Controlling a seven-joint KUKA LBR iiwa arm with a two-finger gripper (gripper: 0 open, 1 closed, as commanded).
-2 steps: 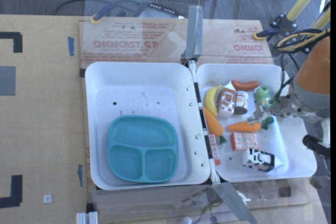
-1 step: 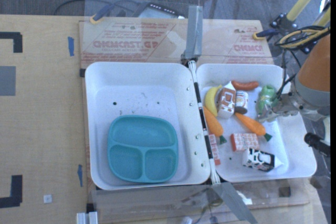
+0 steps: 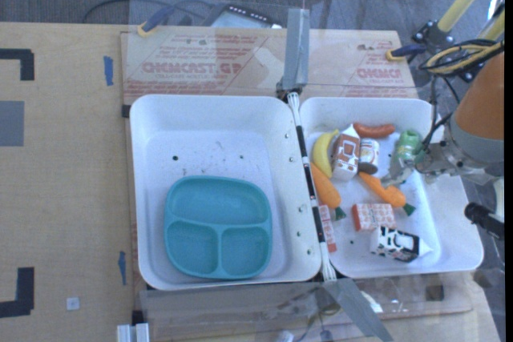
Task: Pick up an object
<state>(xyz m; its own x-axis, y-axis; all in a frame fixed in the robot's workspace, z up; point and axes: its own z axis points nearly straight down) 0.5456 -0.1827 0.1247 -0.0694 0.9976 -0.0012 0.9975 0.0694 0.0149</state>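
End effector [image 3: 403, 170] above carrot [image 3: 383, 190]; fingers indistinct, arm cropped right.

Arm [image 3: 481, 112] entering from the right edge of the camera view, its orange band uppermost and the grey wrist section directly below it. The wrist [image 3: 450, 158] extends leftward and slightly downward, carrying dark cabling along its upper side. The gripper [image 3: 398, 171] sits at the leftmost end of the assembly, pointing down and to the left; its metal fingers appear small and blurred here, possibly close together.
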